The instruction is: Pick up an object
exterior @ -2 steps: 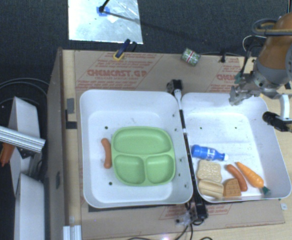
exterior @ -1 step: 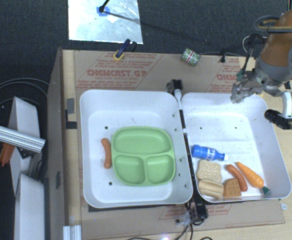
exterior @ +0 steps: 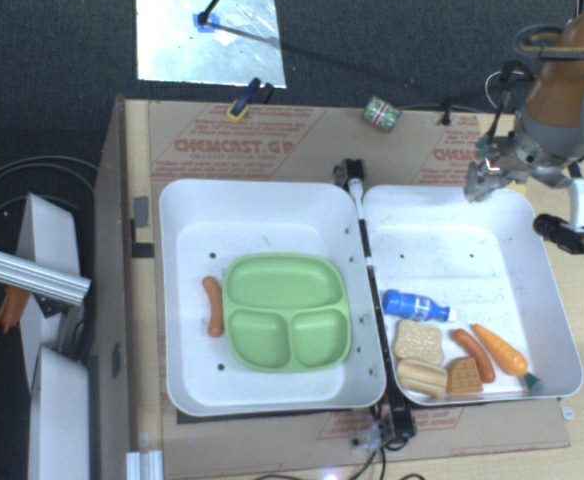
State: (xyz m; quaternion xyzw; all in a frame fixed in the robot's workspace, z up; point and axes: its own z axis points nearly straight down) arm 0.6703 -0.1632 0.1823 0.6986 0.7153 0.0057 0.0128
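blue bottle (exterior: 416, 306) in right bin (exterior: 542, 268) — well below the tool (exterior: 482, 180)

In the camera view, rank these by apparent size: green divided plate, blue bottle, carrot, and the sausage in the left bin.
1. Green divided plate, by far the largest.
2. Blue bottle and carrot: too alike in length to rank.
3. Sausage, slightly thinner and shorter-looking, though close to the two above.

Dark carpet around a cardboard-topped bench

A shiny sheet (exterior: 210, 28) lies on the carpet (exterior: 52, 48) beyond the bench (exterior: 292, 133); black cables (exterior: 12, 193) coil to its left.
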